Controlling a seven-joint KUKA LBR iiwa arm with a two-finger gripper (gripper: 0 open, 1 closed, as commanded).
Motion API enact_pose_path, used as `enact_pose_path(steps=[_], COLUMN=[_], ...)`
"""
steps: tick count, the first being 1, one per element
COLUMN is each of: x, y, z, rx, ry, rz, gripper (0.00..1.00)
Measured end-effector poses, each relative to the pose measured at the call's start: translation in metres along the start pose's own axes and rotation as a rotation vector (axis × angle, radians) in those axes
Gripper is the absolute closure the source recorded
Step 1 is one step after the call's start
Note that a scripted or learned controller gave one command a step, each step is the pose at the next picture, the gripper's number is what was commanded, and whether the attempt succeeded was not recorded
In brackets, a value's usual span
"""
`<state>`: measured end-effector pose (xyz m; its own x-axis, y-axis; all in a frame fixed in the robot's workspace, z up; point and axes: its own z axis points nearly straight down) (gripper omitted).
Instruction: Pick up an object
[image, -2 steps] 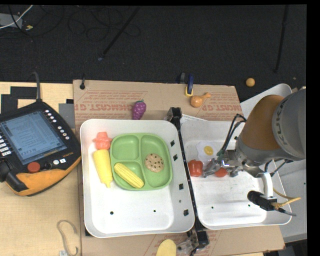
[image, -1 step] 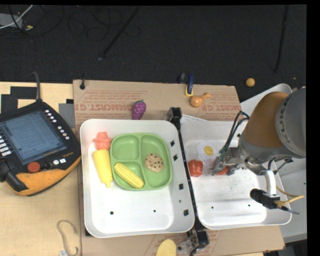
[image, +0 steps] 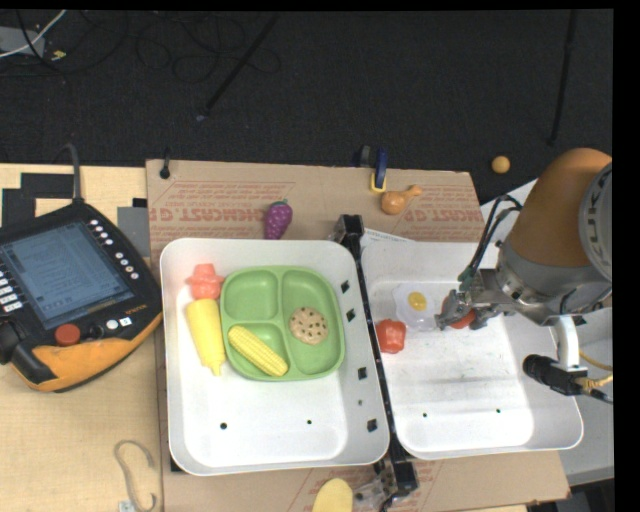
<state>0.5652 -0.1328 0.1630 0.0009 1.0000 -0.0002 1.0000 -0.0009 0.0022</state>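
Note:
My gripper is low over the right bin, in its upper middle part. A small red-orange bit shows right at the gripper's tip; I cannot make out what it is. Just to its left lies a white fried-egg toy with a yellow yolk. A red toy rests by the bin's left wall. The left bin holds a green divided plate with a cookie and a corn cob. A yellow piece and a pink piece lie beside the plate.
A purple toy and an orange pear-like toy lie on the cardboard behind the bins. A control pendant sits at the left. A yellow object lies at the front edge. A black clamp divides the bins.

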Motion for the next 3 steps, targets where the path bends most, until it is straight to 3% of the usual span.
enact_pose_path(steps=[1, 2, 3], x=[-0.012, -0.013, 0.036], y=[0.003, 0.003, 0.01], z=[-0.056, -0.065, -0.071], rx=[0.0, 0.003, 0.003], ry=[0.0, 0.001, 0.002], rz=[0.001, 0.001, -0.003], gripper=[1.0, 1.0, 1.0])
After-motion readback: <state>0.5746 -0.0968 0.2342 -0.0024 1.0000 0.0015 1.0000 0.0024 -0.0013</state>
